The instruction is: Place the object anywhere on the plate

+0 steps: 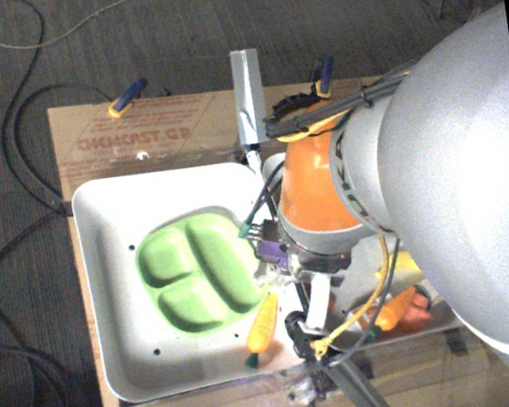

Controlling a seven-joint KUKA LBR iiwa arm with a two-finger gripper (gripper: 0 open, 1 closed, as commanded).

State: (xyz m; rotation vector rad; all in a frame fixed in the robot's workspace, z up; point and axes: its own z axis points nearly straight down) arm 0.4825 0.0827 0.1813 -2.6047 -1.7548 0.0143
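Observation:
A green plate [198,271] with three compartments lies in the left white bin [112,266]. A yellow-orange toy carrot [263,323] with a green tip sits tilted at the plate's near right corner, its upper end touching the plate's rim and its tip pointing toward the bin's front wall. My gripper [283,288] is right beside the carrot's upper end, under the orange wrist band. The view does not show whether the carrot is between its fingers.
The arm's grey body covers most of the right bin [443,321]. An orange and red object [401,310] lies there near the front. Blue clamps [128,96] hold the brown board behind the bins. A metal post [248,94] stands at the back.

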